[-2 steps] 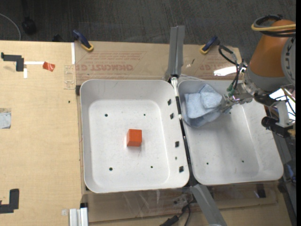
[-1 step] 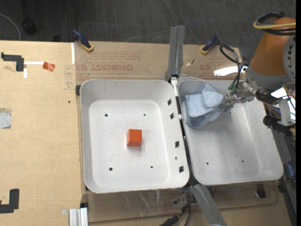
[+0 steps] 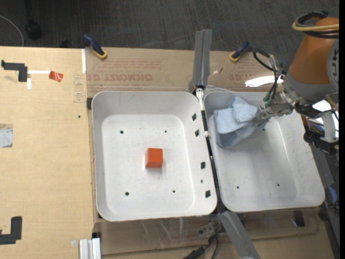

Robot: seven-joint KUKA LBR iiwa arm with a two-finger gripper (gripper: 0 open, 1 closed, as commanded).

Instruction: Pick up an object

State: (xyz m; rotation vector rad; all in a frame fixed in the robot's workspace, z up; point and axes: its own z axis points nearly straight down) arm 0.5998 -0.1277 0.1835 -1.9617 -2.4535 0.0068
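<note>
A: Where is the gripper [image 3: 262, 116]?
B: Over the right bin [image 3: 280, 198], near its two o'clock corner, at the edge of a pale blue cloth [image 3: 233, 124].
A: Fingers?
B: Too small to tell how far open; they touch the cloth.
A: Anything else?
B: An orange block [image 3: 154, 158] sits mid left bin [image 3: 108, 144].

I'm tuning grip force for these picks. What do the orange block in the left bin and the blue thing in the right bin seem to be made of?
The orange block looks rigid, matte, possibly foam, plastic or painted wood: crisp edges, flat faces, no gloss. The pale blue cloth looks like soft fabric or sponge: it is rumpled and folded, with a fuzzy surface.
</note>
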